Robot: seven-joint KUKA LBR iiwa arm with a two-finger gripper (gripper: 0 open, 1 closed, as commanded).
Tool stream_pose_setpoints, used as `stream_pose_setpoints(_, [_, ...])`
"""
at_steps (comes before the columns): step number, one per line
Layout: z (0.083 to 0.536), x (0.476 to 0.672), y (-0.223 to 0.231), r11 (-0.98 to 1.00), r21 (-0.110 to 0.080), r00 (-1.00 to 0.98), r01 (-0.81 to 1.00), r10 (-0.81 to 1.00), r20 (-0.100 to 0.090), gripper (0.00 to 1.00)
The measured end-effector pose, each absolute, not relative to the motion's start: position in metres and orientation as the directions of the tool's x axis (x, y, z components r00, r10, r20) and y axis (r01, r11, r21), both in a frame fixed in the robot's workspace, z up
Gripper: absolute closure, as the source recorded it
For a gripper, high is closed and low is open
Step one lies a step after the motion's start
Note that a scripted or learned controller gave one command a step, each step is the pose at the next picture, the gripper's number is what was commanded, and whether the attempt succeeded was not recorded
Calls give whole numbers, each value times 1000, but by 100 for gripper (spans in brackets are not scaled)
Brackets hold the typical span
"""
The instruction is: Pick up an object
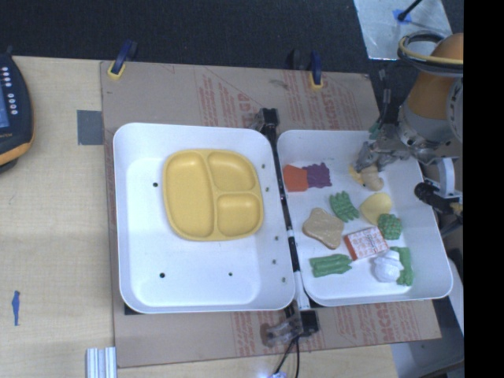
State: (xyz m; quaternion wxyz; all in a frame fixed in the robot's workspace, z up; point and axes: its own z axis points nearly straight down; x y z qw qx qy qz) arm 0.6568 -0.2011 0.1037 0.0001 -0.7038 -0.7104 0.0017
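Note:
The right bin (429,290) holds several toy foods. Among them are an orange piece (294,178), a purple piece (318,175), a toast slice (323,227), a yellow fruit (376,205), a red-and-white packet (366,243), a green pod (329,265) and a white lump (386,269). My gripper (368,162) hangs low over the bin's far right part, just above a small beige piece (371,182). Whether it touches that piece is unclear.
The left bin (142,282) carries a yellow divided plate (213,193). More green toys (342,205) (389,226) lie in the middle of the right bin. The arm (431,93) enters from the right over the bin's far corner. A black-and-orange pendant (9,105) lies at the far left.

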Motion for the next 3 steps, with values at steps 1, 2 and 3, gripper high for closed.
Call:
stream_pose_setpoints(1, [171, 640, -158, 7, 1, -7, 1000, 1000, 1, 100])
stream_pose_setpoints(2, [188, 658, -97, 10, 2, -10, 1000, 1000, 1, 100])
stream_pose_setpoints(3, [223, 611, -59, 8, -4, -8, 1000, 1000, 1, 100])
